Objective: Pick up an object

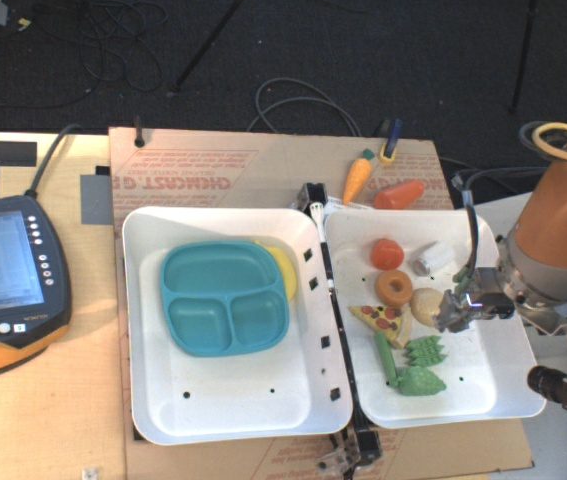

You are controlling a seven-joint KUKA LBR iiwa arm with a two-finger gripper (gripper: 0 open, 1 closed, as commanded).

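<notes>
The toys for picking were all piled in the right bin: a red tomato, a brown donut, a pale cookie-like round thing, a whitish lump, a pizza slice, some green leafy bits and a green bean pod. The pod lay long and thin, running from near the pizza slice down toward the bin's front edge, and the pizza's tip pointed left toward the divider. The gripper sat low in that bin, right beside the pale round thing, but honestly I couldn't tell if it was clamped on anything or just loose. The left bin had a teal divided plate with a yellow thing peeking out behind it. A carrot and a red pepper lay on the cardboard behind the bins.
</notes>
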